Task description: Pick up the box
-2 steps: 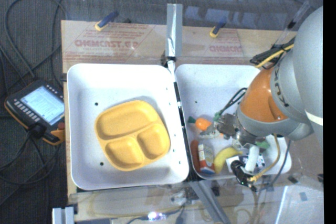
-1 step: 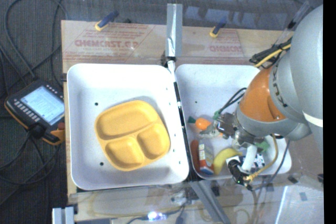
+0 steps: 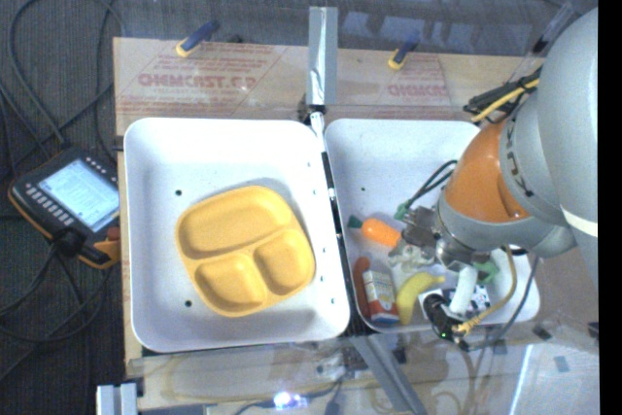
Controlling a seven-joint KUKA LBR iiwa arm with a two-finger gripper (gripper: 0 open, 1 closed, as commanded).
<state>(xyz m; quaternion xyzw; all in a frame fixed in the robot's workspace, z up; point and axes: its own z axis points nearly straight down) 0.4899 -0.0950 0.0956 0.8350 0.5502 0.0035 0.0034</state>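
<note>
Camera view: two bins.
Left bin: one yellow tray.
Right bin: one box, one carrot, one banana.
Jaws: state unclear.

Arm enters from right, orange-banded wrist angled down, end effector low.

My white bins look like smooth, faintly glossy plastic; the yellow tray is matt plastic, the box printed card. The desk is brown board, the floor rough grey carpet.
</note>
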